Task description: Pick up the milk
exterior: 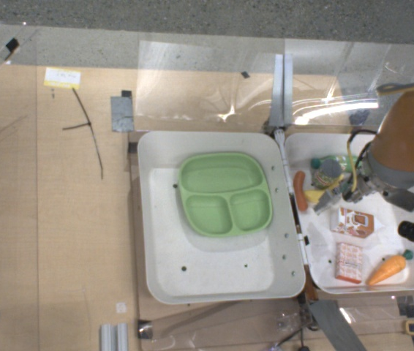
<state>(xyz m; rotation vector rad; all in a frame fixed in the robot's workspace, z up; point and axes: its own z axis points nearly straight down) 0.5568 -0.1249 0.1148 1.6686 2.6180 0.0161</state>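
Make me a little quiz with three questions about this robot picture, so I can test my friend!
1. True or false: the green plate sits in the left bin.
2. Which lies nearest the front edge of the right bin? A) sausage B) carrot C) gripper
3. Fill in: the green plate has ___ compartments.

Key: 1 true. 2 B. 3 three.
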